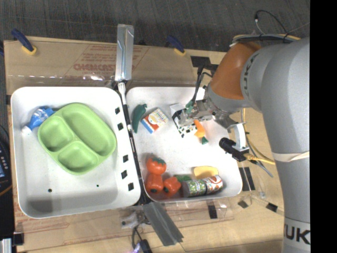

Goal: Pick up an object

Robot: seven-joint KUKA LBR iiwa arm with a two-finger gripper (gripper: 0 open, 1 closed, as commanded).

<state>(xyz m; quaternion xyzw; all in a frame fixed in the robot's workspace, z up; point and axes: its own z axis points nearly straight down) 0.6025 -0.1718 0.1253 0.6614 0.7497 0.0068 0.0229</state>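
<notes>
Wooden table point(63, 223) w/ two white bins; right bin point(174, 96) holds the clutter. Tool point(190, 116) down at far right, orange piece point(200, 130) just beside it, grip state can't tell.

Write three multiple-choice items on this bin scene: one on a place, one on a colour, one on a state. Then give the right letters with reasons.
1. Where does the divided plate lie?
A. left bin
B. right bin
C. on the bench outside the bins

2. What colour is that plate?
A. red
B. light green
C. black

3. How does the drink can sit?
A. upright at the right bin's middle
B. on its side near the right bin's front edge
C. stacked on the plate

Answers:
1 A: the plate rests on the floor of the left bin, beside a blue packet.
2 B: all three of its compartments are light green.
3 B: the can lies lengthwise along the front wall of the right bin, next to the red toy peppers.
</notes>
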